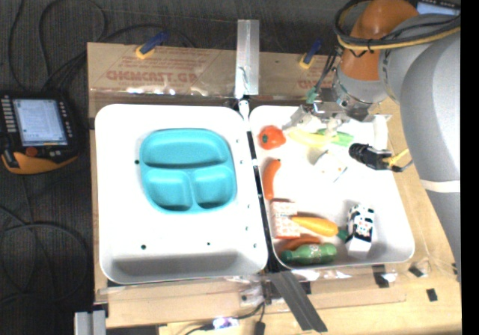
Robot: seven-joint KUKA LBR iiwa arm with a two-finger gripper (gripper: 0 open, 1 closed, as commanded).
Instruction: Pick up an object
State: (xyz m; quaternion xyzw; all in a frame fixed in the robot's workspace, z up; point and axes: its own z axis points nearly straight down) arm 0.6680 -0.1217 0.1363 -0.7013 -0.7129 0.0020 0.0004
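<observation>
My gripper hangs over the back of the right bin, directly above a pale yellow and green corn-like piece. Whether it touches that piece is unclear. A red tomato lies just left of it, near the bin's back left corner. Below the tomato an orange carrot-shaped piece lies along the left wall. At the front of the bin are a small printed box, a yellow-orange piece, a green cucumber and a black-and-white cow-patterned toy.
The left bin holds a blue divided plate. A metal post stands behind the divide between the bins. The grey arm fills the right side. A handheld control pad lies off the bench at left.
</observation>
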